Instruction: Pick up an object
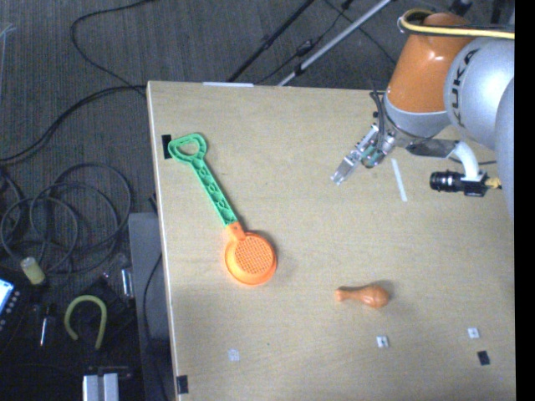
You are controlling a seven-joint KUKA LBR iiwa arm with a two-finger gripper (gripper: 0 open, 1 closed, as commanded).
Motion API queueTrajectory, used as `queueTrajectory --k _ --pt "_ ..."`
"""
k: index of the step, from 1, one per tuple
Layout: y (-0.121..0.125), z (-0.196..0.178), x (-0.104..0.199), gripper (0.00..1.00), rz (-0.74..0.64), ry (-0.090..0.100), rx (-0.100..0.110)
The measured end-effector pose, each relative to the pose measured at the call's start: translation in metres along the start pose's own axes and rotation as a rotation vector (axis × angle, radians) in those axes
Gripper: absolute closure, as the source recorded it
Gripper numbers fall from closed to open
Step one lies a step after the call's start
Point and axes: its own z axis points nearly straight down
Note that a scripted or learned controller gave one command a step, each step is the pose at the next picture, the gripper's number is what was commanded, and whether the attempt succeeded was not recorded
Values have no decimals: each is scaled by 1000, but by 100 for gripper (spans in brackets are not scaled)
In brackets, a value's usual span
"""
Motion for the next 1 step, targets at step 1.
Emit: queueTrajectory --k 1 --pt "2 -9 1 100 -2 -1 -3"
